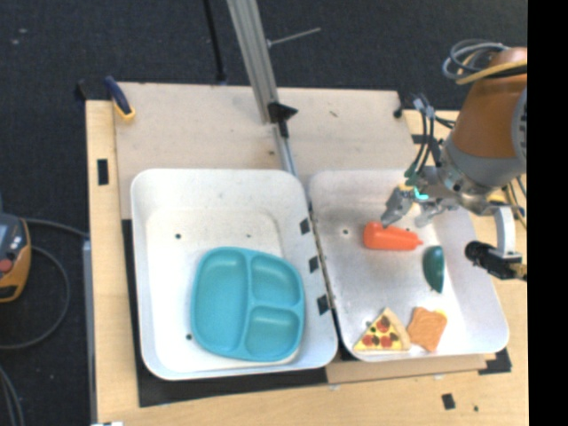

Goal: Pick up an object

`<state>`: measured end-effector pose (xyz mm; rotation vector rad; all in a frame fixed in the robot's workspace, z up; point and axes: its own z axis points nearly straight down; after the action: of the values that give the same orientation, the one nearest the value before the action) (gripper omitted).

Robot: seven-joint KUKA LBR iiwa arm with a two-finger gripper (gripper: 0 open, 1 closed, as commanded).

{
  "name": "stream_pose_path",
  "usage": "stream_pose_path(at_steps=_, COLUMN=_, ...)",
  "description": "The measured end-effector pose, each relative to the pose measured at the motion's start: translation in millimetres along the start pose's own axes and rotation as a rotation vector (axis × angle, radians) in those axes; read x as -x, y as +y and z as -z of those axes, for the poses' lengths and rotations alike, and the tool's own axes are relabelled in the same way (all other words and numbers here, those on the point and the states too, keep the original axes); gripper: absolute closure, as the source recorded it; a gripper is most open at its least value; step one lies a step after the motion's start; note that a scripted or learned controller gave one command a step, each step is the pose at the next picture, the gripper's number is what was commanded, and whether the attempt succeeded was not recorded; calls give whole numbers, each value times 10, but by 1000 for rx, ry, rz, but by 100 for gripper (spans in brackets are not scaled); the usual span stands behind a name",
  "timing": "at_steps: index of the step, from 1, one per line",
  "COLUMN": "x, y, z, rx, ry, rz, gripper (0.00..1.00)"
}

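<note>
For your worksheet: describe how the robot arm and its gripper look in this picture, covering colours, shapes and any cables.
The arm is a thick rounded body, grey with a broad orange band above the wrist. Thin grey cables loop over its top, and darker cables run down its side toward the wrist. The gripper is a small metal-grey assembly with slim fingers and a small teal spot.

- 1 fixed camera sat above the bench (204, 127), looking down at a slant.
- It stood well back: both white bins (160, 202) fit whole, dark floor beyond.
- The arm (488, 122) entered from the right.
</note>
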<state>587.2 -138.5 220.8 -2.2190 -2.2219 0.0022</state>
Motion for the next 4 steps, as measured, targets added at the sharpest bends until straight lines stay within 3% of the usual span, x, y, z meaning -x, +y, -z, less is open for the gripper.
stream_pose_path(at_steps=1, x=0, y=8, z=12, rx=3, ry=0, rz=1, gripper=0)
stream_pose_path(at_steps=3, x=14, y=-3, z=-1042, rx=-2, ry=-1, rz=-2, gripper=0)
stream_pose_path(at_steps=4, x=24, y=-1, z=-1207, rx=1, ry=-2, rz=-2, gripper=0)
